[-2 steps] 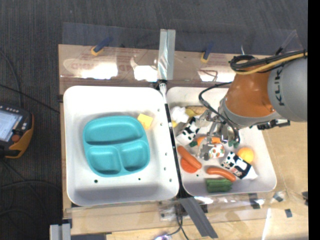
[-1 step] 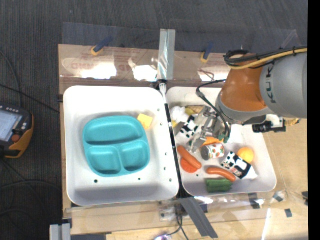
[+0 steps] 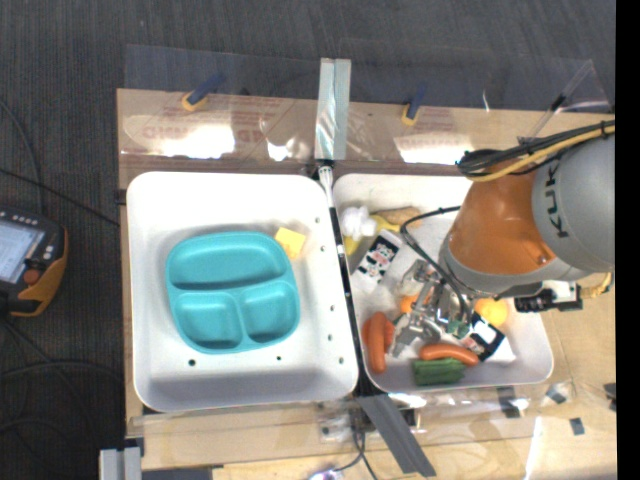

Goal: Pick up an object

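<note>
Dark carpet surrounds the wooden desk [image 3: 150, 113], which carries two shallow white bins side by side. Inside the left bin [image 3: 160, 368] lies a teal divided tray [image 3: 233, 288] with a small yellow block [image 3: 291, 240] touching its upper right corner. Over the right bin [image 3: 530, 363] the grey arm with its orange band [image 3: 495, 238] reaches down, and the claw [image 3: 425, 318] sits low among a clutter of objects: an orange sausage-shaped toy [image 3: 376, 340], a green piece [image 3: 437, 371], a red-orange piece [image 3: 450, 352] and a black-and-white card [image 3: 378, 258]. Whether the claw is parted or closed cannot be told.
</note>
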### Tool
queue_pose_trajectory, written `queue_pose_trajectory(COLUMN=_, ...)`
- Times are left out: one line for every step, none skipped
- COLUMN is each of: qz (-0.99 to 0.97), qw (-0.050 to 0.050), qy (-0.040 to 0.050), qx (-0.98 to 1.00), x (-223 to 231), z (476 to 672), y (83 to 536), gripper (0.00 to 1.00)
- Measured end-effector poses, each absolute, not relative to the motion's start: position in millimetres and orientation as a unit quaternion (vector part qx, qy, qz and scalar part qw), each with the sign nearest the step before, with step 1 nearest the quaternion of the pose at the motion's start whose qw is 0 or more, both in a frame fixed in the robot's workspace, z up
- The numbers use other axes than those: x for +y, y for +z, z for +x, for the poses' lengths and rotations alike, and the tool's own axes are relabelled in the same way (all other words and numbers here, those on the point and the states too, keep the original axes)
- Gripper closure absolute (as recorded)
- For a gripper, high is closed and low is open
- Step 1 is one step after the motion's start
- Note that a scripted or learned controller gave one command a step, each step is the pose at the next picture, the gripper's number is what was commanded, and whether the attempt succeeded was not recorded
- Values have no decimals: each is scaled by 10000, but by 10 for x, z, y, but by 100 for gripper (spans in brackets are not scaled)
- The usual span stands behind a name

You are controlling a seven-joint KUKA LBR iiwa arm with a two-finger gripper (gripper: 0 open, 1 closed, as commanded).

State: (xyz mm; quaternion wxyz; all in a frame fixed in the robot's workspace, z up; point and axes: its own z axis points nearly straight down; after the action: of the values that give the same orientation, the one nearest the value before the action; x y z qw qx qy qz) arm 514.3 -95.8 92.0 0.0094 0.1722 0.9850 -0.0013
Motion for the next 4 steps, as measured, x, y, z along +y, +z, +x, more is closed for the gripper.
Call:
queue_pose_trajectory(qz=1019, qw=54, qy=-1, qx=9948, x=-1004, z=5385, y=916, gripper=0)
queue_pose_trajectory(qz=1189, qw=55, qy=0, qx=9929, x=-1006, z=5463, y=916, gripper=0)
queue_pose_trajectory(qz=1426, qw=88, qy=7, qx=9897, x=-942, z=5198, y=919, gripper=0)
queue_pose_trajectory(qz=1248, qw=54, qy=3, qx=9922, x=-990, z=5306, y=916, gripper=0)
